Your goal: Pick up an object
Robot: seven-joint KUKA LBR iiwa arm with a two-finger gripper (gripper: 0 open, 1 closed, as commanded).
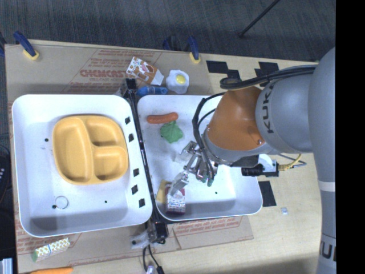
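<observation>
The right bin holds a brown sausage near its far edge and a green leafy piece just below it. A small red and white box lies by the bin's front left corner, beside a tan item. My gripper hangs low over the middle of this bin, under the orange wrist band. It is just up and right of the small box and below the green piece. I see nothing held in it.
The left bin carries a yellow divided tray. Behind the bins on the cardboard lie a small carton, a blue item and a white and yellow egg toy. A wrapped sweet lies at the front left.
</observation>
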